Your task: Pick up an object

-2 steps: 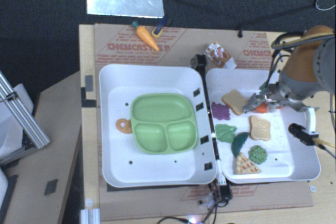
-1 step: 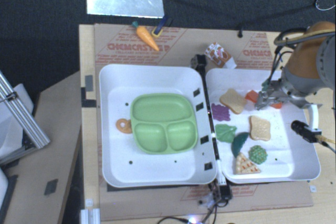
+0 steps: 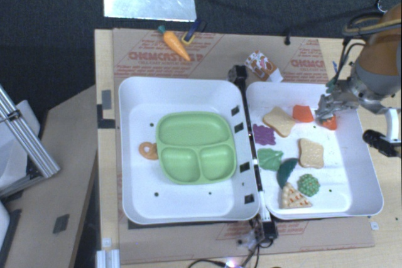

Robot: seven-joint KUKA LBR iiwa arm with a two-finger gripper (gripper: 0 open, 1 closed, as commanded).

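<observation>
We see the arm (image 3: 377,66) coming in from the right w/ its pincer (image 3: 328,111) low over the back part of the right bin (image 3: 364,198). The tips sit just beside a small red piece (image 3: 330,123) and near an orange-red block (image 3: 303,113); whether they touch either one, we can't tell. How far the pincer is spread we can't tell either, since the tips are too small and dark, and we see nothing clearly between them.

Rest of the right bin, approx. back to front: a tan bread-like piece (image 3: 279,120), a purple toy (image 3: 264,134), a toast slice (image 3: 311,153), a green leafy shape (image 3: 269,158), a dark teal piece (image 3: 287,169), a green round item (image 3: 308,184) and a pizza-like wedge (image 3: 293,197).

Left bin (image 3: 135,198) holds a green divided tray (image 3: 195,147) in the middle, w/ a small orange ring (image 3: 149,150) touching its left edge.

Behind the bins on the worktop (image 3: 213,50): a toy carrot (image 3: 175,44) and a small red-and-white packet (image 3: 260,64), the latter just beyond the right bin's back corner.
</observation>
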